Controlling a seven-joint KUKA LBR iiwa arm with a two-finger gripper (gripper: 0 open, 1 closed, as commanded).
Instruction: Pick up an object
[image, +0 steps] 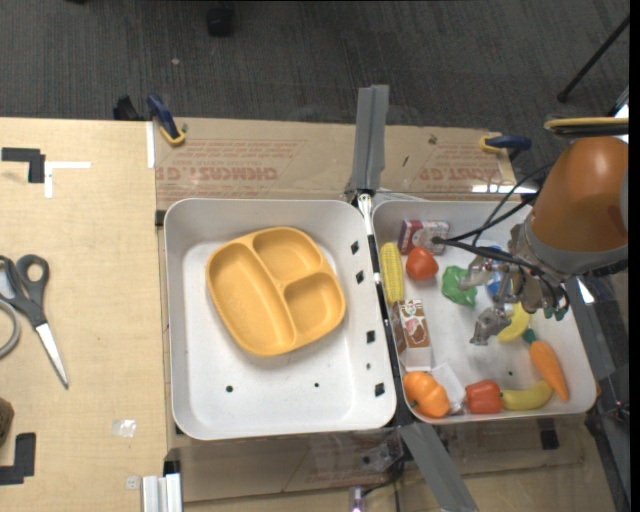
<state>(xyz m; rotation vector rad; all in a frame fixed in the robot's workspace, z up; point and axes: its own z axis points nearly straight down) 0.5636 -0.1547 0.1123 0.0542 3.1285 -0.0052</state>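
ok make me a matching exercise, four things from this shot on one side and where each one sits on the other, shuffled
Things:
1. plate
2. scissors
3. corn
4. carrot

Places:
A. on the bench, left of both bins
B. right bin, along its left wall
C. left bin
D. right bin, near its right wall, below the gripper

Pairs: 1-C, 2-A, 3-B, 4-D
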